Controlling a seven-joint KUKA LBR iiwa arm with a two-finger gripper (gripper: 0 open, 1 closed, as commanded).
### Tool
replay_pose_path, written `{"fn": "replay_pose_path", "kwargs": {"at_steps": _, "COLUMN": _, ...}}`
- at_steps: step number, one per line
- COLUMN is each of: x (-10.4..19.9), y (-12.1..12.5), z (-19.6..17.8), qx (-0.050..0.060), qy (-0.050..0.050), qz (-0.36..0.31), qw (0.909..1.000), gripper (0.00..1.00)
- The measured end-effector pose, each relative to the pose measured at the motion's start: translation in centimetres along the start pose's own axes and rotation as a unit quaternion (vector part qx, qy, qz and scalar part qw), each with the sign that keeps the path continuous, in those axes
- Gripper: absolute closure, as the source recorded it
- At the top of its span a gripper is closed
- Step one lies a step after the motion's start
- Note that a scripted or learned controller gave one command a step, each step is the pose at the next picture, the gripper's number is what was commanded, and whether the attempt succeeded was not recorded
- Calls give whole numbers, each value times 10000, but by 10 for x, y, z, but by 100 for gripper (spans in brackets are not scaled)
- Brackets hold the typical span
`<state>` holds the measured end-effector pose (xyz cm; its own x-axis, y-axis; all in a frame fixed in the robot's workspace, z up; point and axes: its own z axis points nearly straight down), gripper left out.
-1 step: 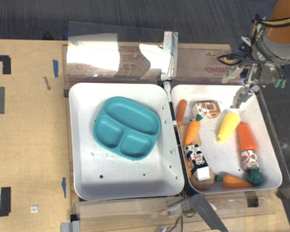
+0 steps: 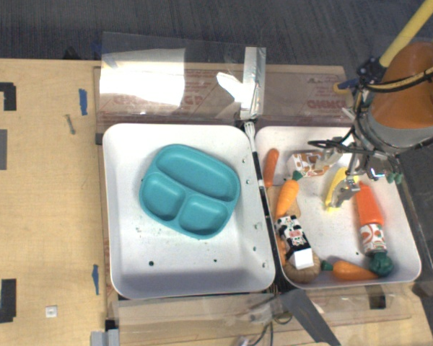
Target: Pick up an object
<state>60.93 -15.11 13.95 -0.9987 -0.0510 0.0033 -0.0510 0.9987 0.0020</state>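
Camera view: gripper seemingly just above banana.

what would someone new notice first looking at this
The big teal divided plate lying alone in the left bin draws the eye first. Next is the clutter in the right bin: carrots, an orange bottle and a cow-patterned carton. The arm's claw hangs over a yellow piece there.

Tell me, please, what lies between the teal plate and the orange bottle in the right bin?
In the camera view, between the teal plate and the orange bottle lie a carrot and a small yellow piece.
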Motion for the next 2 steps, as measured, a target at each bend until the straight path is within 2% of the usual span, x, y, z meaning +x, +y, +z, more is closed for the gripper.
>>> {"fn": "replay_pose_path", "kwargs": {"at_steps": 1, "x": 9, "y": 5, "z": 51, "qx": 20, "qy": -72, "qz": 93, "qw": 9999, "gripper": 0}}
{"fn": "replay_pose_path", "kwargs": {"at_steps": 2, "x": 5, "y": 5, "z": 36, "qx": 36, "qy": -142, "qz": 85, "qw": 9999, "gripper": 100}}
